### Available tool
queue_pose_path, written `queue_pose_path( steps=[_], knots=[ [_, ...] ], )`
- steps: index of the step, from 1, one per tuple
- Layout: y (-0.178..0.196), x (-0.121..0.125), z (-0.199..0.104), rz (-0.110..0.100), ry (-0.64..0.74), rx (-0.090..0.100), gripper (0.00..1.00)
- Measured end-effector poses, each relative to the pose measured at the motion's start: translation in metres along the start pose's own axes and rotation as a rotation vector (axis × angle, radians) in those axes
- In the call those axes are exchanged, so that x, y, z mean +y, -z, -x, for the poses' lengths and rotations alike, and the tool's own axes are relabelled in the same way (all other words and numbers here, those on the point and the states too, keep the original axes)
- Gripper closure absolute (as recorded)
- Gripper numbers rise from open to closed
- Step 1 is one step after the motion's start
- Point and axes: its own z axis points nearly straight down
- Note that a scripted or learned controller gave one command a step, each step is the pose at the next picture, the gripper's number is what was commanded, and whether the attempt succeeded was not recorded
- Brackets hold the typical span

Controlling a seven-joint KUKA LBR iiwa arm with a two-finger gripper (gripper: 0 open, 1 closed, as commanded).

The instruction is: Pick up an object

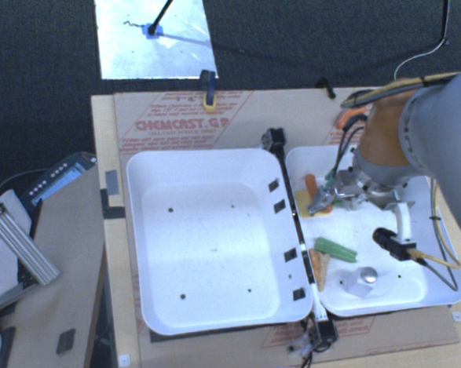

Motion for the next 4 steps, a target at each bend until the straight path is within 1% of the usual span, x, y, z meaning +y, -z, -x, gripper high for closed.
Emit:
queue_pose_path(
  steps=[1,2,3,4],
  knots=[
    [0.011,-0.002,0.002,-0.002,-0.002,-0.001,1.00],
    [0.177,0.007,0.008,0.013,-0.003,-0.004,1.00],
    [0.030,-0.037,-0.014,-0.019,-0.006,0.003,1.00],
    [0.272,-0.053,-0.009,0.013,-0.003,-0.002,1.00]
  ],
)
